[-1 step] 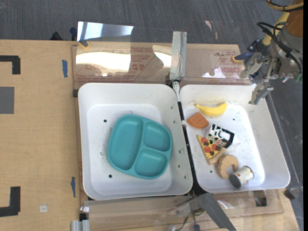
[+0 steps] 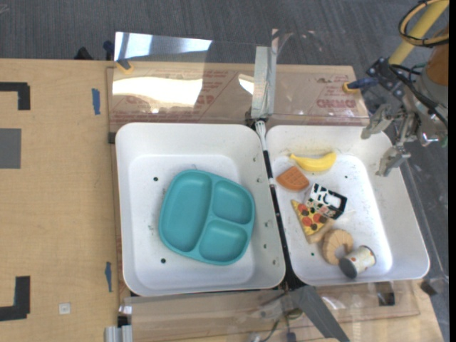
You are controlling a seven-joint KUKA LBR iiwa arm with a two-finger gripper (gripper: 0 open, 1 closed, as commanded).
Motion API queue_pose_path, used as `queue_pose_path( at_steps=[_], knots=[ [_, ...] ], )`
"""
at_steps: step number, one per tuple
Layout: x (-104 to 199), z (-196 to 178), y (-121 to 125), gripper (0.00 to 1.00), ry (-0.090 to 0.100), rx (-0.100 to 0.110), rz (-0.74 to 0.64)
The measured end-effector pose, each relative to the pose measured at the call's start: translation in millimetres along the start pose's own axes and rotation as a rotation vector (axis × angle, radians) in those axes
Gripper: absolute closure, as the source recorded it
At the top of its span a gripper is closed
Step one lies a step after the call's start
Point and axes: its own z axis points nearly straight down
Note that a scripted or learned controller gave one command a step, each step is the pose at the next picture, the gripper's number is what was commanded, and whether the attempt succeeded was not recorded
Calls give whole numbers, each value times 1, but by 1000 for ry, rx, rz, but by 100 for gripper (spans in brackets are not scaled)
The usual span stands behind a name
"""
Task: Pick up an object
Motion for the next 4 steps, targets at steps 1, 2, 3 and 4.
queue_pose_path(
  at_steps=[1, 2, 3, 4],
  knots=[
    [61, 115, -8, 0, -5, 2, 25],
    [57, 101, -6, 100, -16, 6, 21],
    [51, 10, -8, 100, -19, 6, 89],
    [67, -94, -7, 100, -22, 7, 167]
  ],
)
